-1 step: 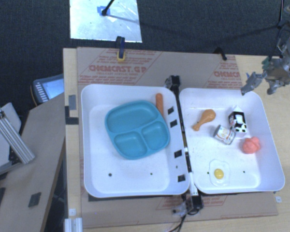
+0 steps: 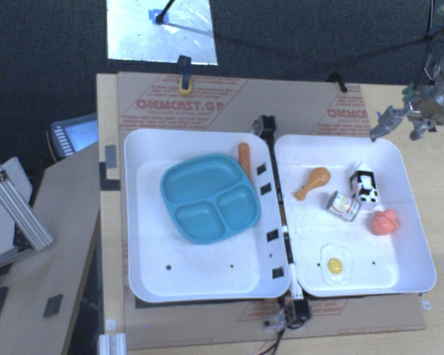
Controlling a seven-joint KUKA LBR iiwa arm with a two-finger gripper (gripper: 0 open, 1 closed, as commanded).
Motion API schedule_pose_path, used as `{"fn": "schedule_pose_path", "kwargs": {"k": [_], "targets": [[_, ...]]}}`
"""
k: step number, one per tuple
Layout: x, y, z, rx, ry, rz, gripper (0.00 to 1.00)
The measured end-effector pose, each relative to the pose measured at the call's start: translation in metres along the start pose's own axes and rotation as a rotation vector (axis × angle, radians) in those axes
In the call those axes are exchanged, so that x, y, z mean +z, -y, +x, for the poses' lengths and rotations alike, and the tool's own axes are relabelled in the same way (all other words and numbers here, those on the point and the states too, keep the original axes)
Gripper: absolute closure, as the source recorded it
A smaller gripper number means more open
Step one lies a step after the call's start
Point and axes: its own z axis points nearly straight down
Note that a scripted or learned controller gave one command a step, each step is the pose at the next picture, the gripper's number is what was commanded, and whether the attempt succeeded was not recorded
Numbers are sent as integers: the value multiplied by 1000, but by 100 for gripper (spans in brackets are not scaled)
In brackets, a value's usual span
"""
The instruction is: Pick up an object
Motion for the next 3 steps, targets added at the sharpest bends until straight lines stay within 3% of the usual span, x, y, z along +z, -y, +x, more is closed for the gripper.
{"fn": "schedule_pose_path", "kwargs": {"k": [1, 3], "targets": [[57, 6, -6, 2, -1, 5, 0], [169, -3, 8, -2, -1, 3, 0]]}}
